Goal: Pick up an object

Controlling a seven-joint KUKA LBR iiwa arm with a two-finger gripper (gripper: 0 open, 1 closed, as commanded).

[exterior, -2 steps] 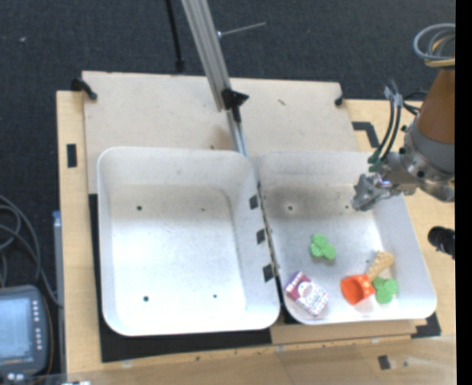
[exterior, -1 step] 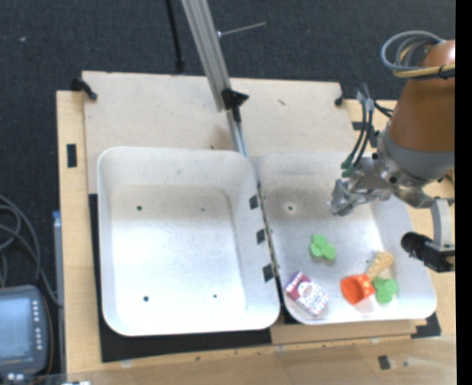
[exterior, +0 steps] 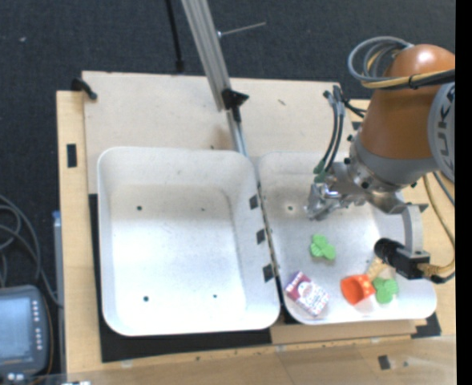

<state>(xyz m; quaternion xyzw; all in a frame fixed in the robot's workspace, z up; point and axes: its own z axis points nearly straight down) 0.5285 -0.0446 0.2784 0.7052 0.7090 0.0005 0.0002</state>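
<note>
Camera view, items as we find them:

1. Bench (exterior: 71, 215): tan board bearing two white bins side by side.
2. Left bin (exterior: 107, 175): we see a bare white floor with a few dark specks.
3. Right bin (exterior: 288, 175): holds all the loose objects, which we list below.
4. Arm (exterior: 404, 127): grey with an orange band, reaching in from the right over the right bin's far half.
5. Gripper (exterior: 322, 200): metallic, low over the right bin's floor near its middle; nothing between the fingers that we can see, and how far apart they stand we cannot tell.
6. Green piece (exterior: 324, 248): on the bin floor just below the gripper, apart from it.
7. Pink packet (exterior: 307, 294): at the near edge, by the divider.
8. Orange cup (exterior: 354, 288): on its side, near right corner.
9. Green ball (exterior: 385, 290): just beside the cup.
</note>
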